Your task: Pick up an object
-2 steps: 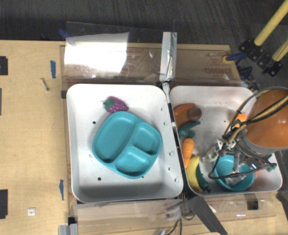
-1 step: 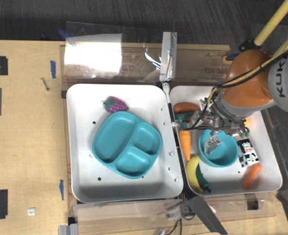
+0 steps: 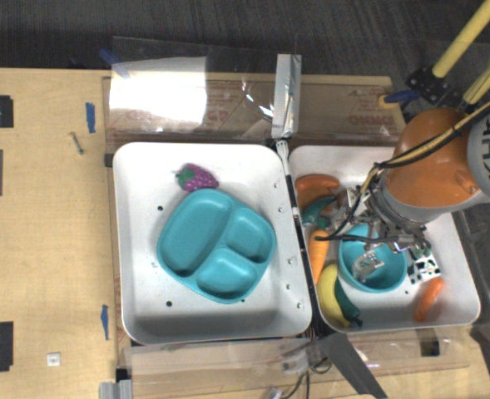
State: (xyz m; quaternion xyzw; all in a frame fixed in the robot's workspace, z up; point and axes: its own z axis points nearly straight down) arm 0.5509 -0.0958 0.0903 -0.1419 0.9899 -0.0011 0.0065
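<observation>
I am reaching in from the right of the frame, my gripper (image 3: 369, 260) hanging over the blue bowl (image 3: 379, 274) in the right bin (image 3: 465, 260). My fingers are pointing down into the bowl's hollow; whether they are open or closed I cannot tell, since the wrist and cabling are crowding the spot, and nothing is showing clearly between them.

The bowl is sitting in the lower middle of the right bin. A banana (image 3: 331, 296) is lying just beside its lower left rim, and a carrot (image 3: 318, 252) is standing along the bin's left wall above the banana. An orange piece (image 3: 315, 186) is resting in the bin's upper left corner, with a teal thing (image 3: 314, 215) just below it, partly hidden. At the lower right of the bowl, a small orange item (image 3: 428, 297) is lying near the bin's wall, and a black-and-white die (image 3: 425, 266) is sitting just above it, close to the bowl's right rim.

In the left bin (image 3: 136, 248), a blue tray (image 3: 218, 243) with three compartments is lying tilted near the centre. A purple grape bunch (image 3: 197, 177) is sitting at the tray's upper left corner, just touching its edge.
</observation>
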